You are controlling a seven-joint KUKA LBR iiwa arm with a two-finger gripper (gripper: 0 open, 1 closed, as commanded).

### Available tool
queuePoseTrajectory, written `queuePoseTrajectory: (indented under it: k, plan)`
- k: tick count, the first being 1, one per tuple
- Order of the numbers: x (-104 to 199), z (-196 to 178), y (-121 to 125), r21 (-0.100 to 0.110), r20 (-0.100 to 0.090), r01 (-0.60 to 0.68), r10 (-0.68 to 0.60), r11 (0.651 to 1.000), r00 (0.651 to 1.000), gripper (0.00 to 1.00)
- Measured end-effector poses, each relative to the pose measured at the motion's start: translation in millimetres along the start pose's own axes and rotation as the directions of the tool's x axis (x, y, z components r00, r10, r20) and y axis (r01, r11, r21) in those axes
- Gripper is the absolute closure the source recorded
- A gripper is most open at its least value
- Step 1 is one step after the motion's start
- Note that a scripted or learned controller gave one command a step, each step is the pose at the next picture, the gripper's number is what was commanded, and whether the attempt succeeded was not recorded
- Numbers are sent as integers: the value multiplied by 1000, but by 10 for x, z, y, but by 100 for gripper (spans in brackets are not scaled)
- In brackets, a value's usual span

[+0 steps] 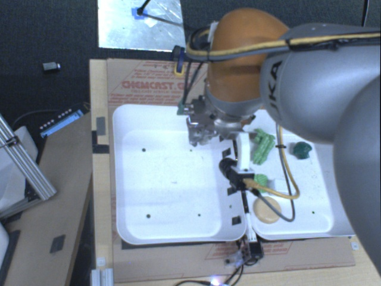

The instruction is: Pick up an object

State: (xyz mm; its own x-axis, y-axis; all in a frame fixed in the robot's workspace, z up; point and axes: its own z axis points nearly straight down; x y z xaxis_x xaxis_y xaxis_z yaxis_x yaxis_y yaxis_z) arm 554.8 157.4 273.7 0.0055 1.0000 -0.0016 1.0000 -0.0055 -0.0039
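Can't tell what the gripper [201, 133] is doing over the left bin [166, 183], but the green ridged toy [262, 146] in the right bin [309, 213] looks light, rubbery, easiest pinched across its narrow middle.

white bins [166, 177], green toy [262, 148], tan disc [266, 210]

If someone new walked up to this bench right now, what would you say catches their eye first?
The big grey arm with its orange band dominates the upper right, and its gripper hangs over the back edge of the left bin. Next come the bright items in the right bin: a light green ridged object, a dark green lump and a tan rounded piece near the front.
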Motion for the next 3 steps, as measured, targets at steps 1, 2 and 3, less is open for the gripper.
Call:
queuePoseTrajectory:
  k: [1, 2, 3]
  plan:
    - [397, 723, -94, 4, -1, 11, -11, 1000, 1000, 100]
    - [801, 672, -392, -1, -3, 14, -14, 1000, 1000, 100]
    - [223, 554, -599, -1, -1, 3, -3, 1000, 1000, 100]
